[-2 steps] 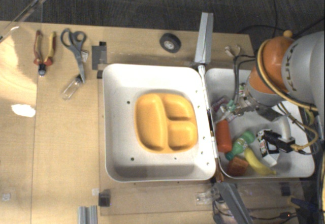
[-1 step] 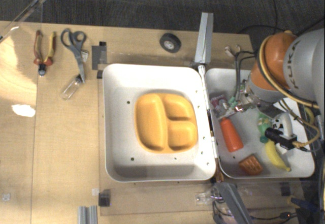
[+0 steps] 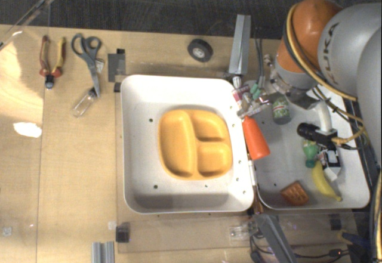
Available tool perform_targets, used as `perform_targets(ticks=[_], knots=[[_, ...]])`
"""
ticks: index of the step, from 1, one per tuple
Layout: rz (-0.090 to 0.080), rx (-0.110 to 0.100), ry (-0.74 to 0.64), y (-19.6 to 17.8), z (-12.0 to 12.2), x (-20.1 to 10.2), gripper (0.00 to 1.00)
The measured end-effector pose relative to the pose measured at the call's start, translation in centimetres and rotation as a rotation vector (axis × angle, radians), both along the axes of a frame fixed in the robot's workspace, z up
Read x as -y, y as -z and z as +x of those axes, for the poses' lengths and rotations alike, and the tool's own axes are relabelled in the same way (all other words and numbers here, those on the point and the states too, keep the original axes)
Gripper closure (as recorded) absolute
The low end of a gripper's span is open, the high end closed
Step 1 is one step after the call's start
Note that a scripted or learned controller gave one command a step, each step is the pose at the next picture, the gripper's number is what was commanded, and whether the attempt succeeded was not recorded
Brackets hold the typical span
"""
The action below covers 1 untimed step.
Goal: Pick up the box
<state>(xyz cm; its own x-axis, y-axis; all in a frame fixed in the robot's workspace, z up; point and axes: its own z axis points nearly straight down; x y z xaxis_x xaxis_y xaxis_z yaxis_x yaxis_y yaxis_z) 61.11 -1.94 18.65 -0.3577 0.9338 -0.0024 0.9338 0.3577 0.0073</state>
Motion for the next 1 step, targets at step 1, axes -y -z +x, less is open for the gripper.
perform_targets(ticks=[1], knots=[[0.0, -0.001, 0.14, -11.91, 4.22, -1.32, 1.0]])
